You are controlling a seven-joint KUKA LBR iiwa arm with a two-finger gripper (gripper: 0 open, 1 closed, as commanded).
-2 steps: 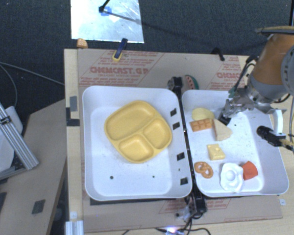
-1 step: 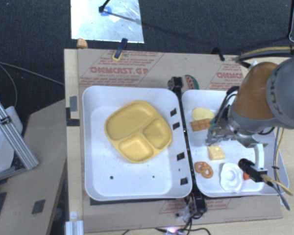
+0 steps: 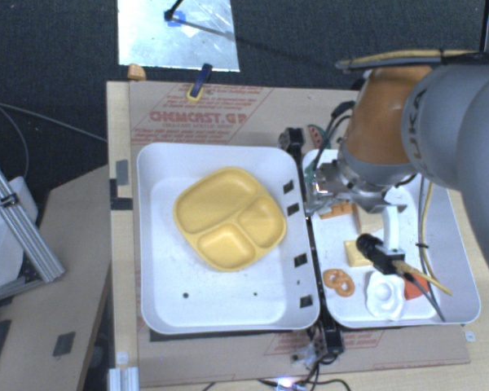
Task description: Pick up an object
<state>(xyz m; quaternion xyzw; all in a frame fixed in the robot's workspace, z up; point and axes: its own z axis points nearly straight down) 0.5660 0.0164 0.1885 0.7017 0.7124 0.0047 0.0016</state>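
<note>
Orange block (image 3: 337, 211) lies at the left side of the right bin (image 3: 464, 293), just beside my gripper (image 3: 322, 187); I cannot tell whether it is open or closed. A pretzel (image 3: 337, 281) sits nearer.

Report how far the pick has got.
Done: the arm is over the right bin. In hand: the end effector sits low by an orange piece, nothing visibly lifted. Left: grasp and lift; the pretzel and the yellow plate lie untouched.
</note>
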